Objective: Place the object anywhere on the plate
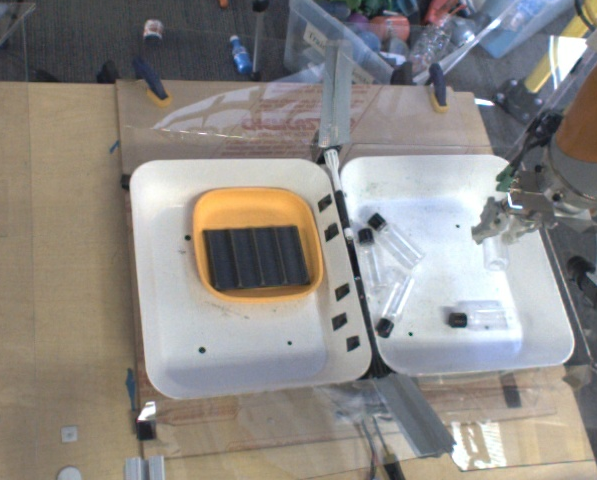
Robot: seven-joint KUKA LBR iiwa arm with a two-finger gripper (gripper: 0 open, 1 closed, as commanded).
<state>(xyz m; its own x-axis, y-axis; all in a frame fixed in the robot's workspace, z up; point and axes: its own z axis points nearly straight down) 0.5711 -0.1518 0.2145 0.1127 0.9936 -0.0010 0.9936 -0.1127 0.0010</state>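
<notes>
From above I see two white bins side by side on a wooden table [48, 218]. The left bin [168, 353] holds an orange plate [256, 204] with rounded corners, and a dark ridged block [257, 258] lies flat on the plate.

The right bin [538, 343] holds small clear tubes with black caps. Two of them [393, 244] lie crossed near the bin's left wall. Another tube [392, 304] lies tilted just below them, its black cap at the low end. A fourth tube [478, 317] lies flat toward the bin's front right. They are see-through, so their edges are hard to pick out against the white.

The arm [578, 138] comes in from the right, and its orange part is cut off by the edge. The pincer [495, 230] hangs over the right side of the right bin, well apart from the plate. It looks small and blurry, and I cannot tell how wide it stands or whether anything is in it. A faint clear shape sits just under it, too hazy to name.

Behind the bins stands a clear box [418, 13] of colorful toys.
</notes>
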